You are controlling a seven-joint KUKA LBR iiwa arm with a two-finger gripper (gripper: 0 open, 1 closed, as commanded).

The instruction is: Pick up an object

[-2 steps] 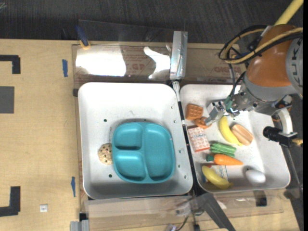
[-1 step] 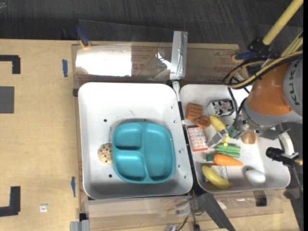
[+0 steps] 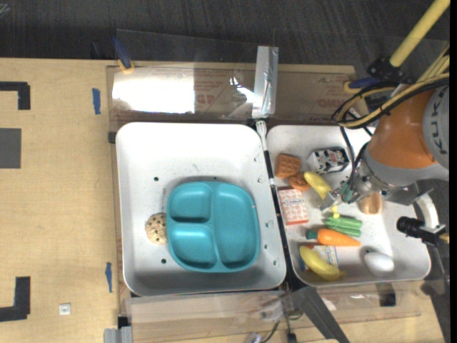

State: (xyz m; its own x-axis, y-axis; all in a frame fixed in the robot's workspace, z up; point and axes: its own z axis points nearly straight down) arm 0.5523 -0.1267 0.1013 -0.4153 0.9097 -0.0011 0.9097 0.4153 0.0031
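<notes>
The teal divided plate (image 3: 213, 224) serves as the landmark, sitting in the middle of the left bin (image 3: 136, 148). Touching or just beside its left edge lies a speckled cookie (image 3: 156, 229). Right of the plate, past the shared rims, the right bin (image 3: 414, 263) holds the clutter: a waffle-like brown piece (image 3: 288, 165) and a small printed card (image 3: 293, 206) nearest the plate, then a yellow piece (image 3: 317, 184), a black-and-white packet (image 3: 328, 159), a green pod (image 3: 343, 224) lying just above a carrot (image 3: 338, 239), a banana (image 3: 319, 261) at the near rim, and a white egg shape (image 3: 378, 261) farthest from the plate.

The hand (image 3: 348, 191) is low over the right bin, between the yellow piece and the green pod, with the arm (image 3: 403, 138) reaching in from the far right. Whether its fingers are spread or pressed together I cannot tell; nothing can be seen pinched between them.

This looks like the reach-and-descend step, with no object yet lifted. The next move calls for settling on one item, probably the yellow piece or the green pod, and closing on it without nudging its close neighbours.

The bench (image 3: 50, 213) left of the plate is pale wood with black corner marks and blue tape tabs; a clear sheet (image 3: 186, 91) stands behind the bins, with dark floor beyond.
</notes>
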